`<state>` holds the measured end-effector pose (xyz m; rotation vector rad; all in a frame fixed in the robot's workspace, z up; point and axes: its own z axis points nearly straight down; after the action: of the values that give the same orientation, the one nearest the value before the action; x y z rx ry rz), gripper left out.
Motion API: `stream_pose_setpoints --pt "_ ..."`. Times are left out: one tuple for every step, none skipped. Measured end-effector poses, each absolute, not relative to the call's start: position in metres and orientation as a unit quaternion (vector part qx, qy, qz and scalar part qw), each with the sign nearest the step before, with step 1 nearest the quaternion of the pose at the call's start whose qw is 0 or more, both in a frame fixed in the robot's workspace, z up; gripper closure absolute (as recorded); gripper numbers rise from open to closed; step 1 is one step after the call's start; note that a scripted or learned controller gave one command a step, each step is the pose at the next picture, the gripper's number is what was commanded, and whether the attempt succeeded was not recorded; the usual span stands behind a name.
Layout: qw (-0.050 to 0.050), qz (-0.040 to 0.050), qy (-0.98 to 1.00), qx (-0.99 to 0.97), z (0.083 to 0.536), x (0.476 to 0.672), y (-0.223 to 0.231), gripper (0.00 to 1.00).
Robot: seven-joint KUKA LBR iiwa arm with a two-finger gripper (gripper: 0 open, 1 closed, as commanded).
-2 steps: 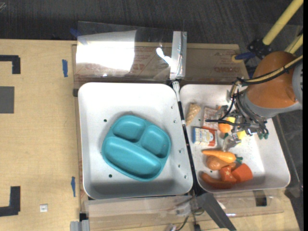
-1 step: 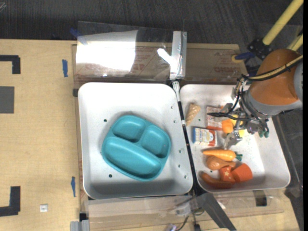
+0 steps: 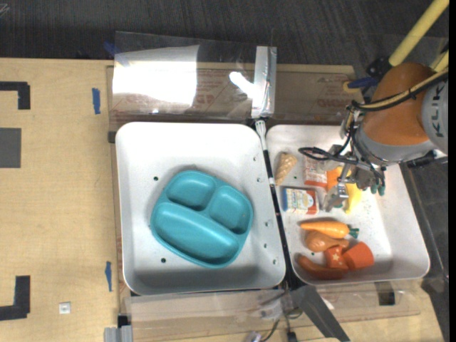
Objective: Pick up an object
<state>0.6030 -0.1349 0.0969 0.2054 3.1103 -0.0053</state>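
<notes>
So the grey arm with the orange band [image 3: 400, 112] comes in from the right and hangs over the right shallow white bin [image 3: 407, 251], with its end effector [image 3: 345, 189] low over the upper middle of that bin. It's down among the clutter there, right by a small yellow piece [image 3: 342, 197] and an orange-and-white packet [image 3: 315, 174]. Honestly can't tell whether it's clenched or released, or whether it has anything; cables and the wrist block that bit.

The pickable stuff is all in the right bin: a tan ridged cone-ish thing [image 3: 286, 165] near the top left corner, a white and blue printed carton [image 3: 299, 201] just below it, an orange plastic carrot with a green tip [image 3: 327, 228] in the middle, and a clump of red and orange toy food [image 3: 333, 256] toward the near edge, touching each other.

The left white bin [image 3: 135, 212] holds a teal divided plastic plate [image 3: 202, 216] with three compartments, sitting at a slant. Both bins sit side by side on the wooden surface [image 3: 50, 191], and a clear plastic sheet [image 3: 185, 80] lies behind the left bin.
</notes>
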Motion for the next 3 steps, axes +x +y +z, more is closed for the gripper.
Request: stream_pose_setpoints --pt "0.02 -0.0003 0.996 0.082 0.1 0.584 -0.142 0.0" --pt "0.02 0.0004 0.992 0.121 0.1 0.583 -0.139 0.0" --pt "0.016 0.001 0.992 0.123 0.099 0.593 -0.155 0.0"
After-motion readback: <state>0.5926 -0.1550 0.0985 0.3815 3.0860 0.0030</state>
